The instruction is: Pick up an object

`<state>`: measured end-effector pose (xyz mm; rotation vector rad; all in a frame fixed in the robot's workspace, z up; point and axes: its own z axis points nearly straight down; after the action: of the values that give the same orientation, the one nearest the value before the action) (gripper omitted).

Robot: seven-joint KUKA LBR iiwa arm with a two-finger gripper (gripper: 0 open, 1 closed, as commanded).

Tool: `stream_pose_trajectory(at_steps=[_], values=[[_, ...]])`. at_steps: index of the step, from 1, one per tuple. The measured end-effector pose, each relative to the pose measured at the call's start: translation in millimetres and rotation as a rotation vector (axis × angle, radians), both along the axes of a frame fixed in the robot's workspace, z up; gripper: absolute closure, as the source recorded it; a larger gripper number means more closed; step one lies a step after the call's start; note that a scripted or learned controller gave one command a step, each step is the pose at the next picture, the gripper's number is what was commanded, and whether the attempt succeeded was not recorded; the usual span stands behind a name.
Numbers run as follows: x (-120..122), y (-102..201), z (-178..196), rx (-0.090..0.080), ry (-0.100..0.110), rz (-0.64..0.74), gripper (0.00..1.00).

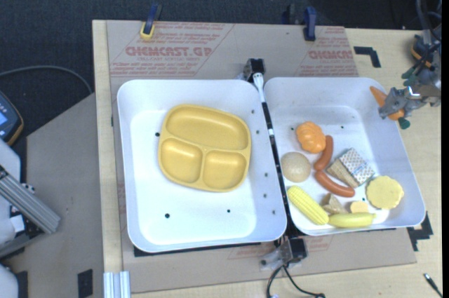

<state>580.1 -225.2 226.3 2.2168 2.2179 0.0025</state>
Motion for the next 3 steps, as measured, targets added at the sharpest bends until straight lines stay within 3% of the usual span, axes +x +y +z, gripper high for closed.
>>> stream_pose_trajectory(at_steps=[1,3], values=[[-14.0,41.3,-1.1,0.005,0.008,0.003,1.0],[-32.1,158.8,4.2,0.007,0.008,0.006,1.0]])
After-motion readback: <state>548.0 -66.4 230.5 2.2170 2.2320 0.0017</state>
